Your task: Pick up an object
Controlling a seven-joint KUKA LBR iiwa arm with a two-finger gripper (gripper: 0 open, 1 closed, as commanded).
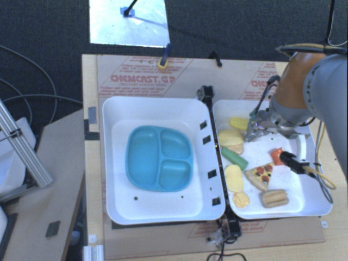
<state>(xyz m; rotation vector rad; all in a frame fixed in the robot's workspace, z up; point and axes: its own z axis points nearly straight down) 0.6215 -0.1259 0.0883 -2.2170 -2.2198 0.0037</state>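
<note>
The arm (310, 86) reaches over the right bin (312, 197) from the right, its end effector (253, 130) low at the bin's far left part, just beside a yellow piece (238, 123); whether it is released or clenched cannot be told. Nearby lie a cream piece (230, 140), green piece (234, 157), pizza slice (260, 175) and bread roll (274, 198). The left bin (117, 162) holds a blue tray (159, 158).
</note>
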